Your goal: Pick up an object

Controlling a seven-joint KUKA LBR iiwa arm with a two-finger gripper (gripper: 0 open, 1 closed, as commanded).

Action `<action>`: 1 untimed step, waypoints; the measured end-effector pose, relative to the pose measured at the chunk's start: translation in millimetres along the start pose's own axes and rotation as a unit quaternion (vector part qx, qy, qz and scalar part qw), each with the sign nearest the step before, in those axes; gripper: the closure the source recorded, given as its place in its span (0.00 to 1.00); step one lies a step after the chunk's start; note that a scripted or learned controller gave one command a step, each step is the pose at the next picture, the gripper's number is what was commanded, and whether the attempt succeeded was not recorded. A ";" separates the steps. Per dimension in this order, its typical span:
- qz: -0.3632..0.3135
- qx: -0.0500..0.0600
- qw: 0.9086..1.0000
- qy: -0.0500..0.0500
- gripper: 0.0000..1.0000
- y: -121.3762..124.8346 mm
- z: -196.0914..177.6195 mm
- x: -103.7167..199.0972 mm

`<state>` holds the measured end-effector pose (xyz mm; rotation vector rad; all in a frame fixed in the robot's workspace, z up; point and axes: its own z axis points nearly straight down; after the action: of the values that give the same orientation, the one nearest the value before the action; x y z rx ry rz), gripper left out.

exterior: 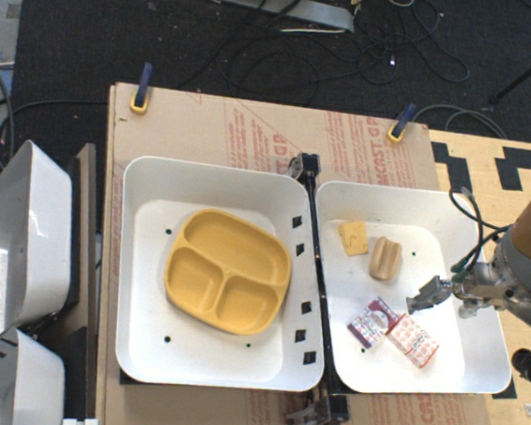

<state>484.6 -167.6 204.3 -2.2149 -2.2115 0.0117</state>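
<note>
The right bin (476, 366) holds several small items. A yellow wedge (353, 237) and a tan roll-shaped piece (385, 259) lie near its far left side. Nearer the front lie a purple and white packet (373, 323) and a red and white carton (413, 341), side by side. My gripper (429, 296) reaches in from the right and hangs above the bin's middle, just up and right of the carton and right of the tan piece. Nothing shows in its grasp.
The left bin (140, 241) holds a yellow divided plate (226, 271). A black divider (313, 278) runs between the bins. Both rest on a cardboard sheet (255, 135) held by two clamps. White containers (7, 246) stand at the far left; cables cross the floor behind.
</note>
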 end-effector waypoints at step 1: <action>-0.002 -0.006 1.000 -0.001 0.00 3.0 -6.3 0.5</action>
<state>487.7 -167.1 210.5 -2.2181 -2.2237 0.0010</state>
